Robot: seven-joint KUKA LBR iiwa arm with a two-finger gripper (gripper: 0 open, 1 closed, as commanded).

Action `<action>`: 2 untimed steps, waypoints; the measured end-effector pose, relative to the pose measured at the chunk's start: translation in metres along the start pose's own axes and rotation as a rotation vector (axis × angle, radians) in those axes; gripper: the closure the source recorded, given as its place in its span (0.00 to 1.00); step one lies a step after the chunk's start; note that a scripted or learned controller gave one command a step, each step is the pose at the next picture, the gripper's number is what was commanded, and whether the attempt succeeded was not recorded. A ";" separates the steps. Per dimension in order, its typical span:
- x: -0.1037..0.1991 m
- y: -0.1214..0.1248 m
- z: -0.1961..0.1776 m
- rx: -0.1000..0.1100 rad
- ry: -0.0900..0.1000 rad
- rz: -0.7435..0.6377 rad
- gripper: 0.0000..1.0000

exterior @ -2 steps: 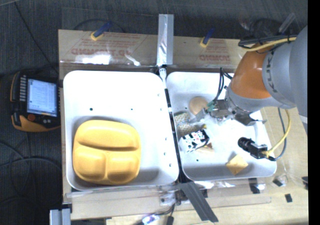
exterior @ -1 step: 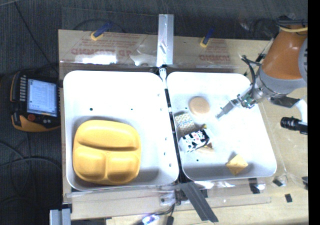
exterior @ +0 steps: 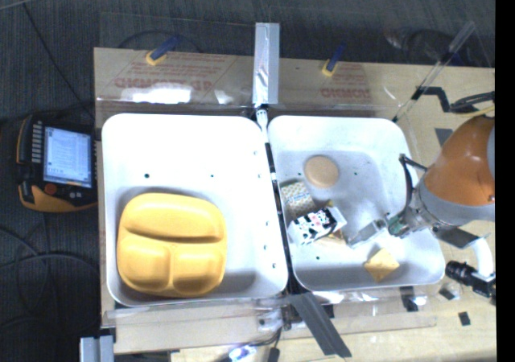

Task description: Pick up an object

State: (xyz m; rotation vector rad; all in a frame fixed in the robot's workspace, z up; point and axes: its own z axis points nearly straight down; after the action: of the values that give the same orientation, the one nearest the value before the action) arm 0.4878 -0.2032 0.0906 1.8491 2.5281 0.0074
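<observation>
The right bin [exterior: 362, 137] holds a round tan disc [exterior: 321, 170], a speckled grey piece [exterior: 294, 195], a black-and-white patterned box [exterior: 315, 225] and a tan wedge [exterior: 382, 264]. My gripper [exterior: 367, 232] reaches in from the right and sits low in this bin. It is just right of the patterned box and just above-left of the wedge. Nothing shows in its grasp. The orange band of the arm [exterior: 464, 169] hangs over the bin's right rim.
A large yellow moulded block [exterior: 170, 241] fills the lower part of the left bin [exterior: 181, 143]. A divider rim [exterior: 276, 215] separates the two bins. A pendant with a lit screen [exterior: 58, 161] lies left of the bench.
</observation>
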 end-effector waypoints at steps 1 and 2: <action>0.000 0.003 -0.010 -0.005 -0.001 -0.001 1.00; 0.000 0.003 -0.010 -0.005 -0.001 -0.001 0.00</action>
State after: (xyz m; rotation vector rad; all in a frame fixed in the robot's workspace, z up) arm 0.4901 -0.2022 0.1011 1.8455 2.5260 0.0127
